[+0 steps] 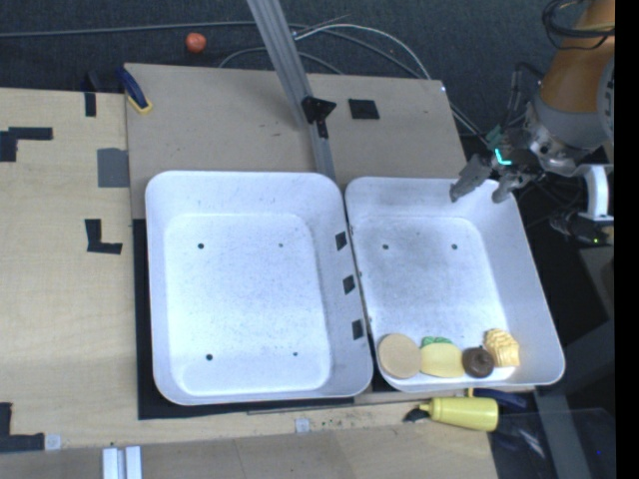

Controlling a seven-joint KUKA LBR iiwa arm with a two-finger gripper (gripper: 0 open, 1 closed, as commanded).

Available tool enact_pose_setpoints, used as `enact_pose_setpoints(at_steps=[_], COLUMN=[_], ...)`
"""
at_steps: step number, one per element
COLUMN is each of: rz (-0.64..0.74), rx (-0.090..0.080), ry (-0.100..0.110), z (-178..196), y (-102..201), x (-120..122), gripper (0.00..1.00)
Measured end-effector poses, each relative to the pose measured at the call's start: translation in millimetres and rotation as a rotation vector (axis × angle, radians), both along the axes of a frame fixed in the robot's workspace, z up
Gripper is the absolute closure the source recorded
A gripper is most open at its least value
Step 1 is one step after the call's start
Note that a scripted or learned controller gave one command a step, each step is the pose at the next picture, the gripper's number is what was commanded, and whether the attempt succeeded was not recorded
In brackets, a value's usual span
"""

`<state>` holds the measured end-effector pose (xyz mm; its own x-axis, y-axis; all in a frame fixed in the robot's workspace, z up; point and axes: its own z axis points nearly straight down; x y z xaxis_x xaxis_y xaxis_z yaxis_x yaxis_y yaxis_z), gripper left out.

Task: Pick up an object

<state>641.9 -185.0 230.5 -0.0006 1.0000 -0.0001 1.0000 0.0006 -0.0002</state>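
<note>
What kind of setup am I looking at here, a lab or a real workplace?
Likely a robotics lab grasping rig: two white bins side by side on a taped bench, small toy food items in the right bin, loose cables behind.

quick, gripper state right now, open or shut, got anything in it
Gripper: open, fingers spread over the right bin's far rim, nothing between them; the objects lie at the bin's near edge.

One camera hangs high above the bench, looking down at a slant. It stands far enough back to take in both white bins, the left bin mid-frame and the right bin beside it, with dark floor along the top edge.
</note>
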Motion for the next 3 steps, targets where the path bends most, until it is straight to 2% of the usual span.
enact_pose_setpoints(at_steps=[1, 2, 3], rz=[0.0, 0.0, 0.0], rx=[0.0, 0.001, 0.001], ry=[0.0, 0.004, 0.006], z=[0, -44, -105], y=[0, 0, -4], x=[0, 5, 9], gripper=[0.0, 0.0, 0.0])
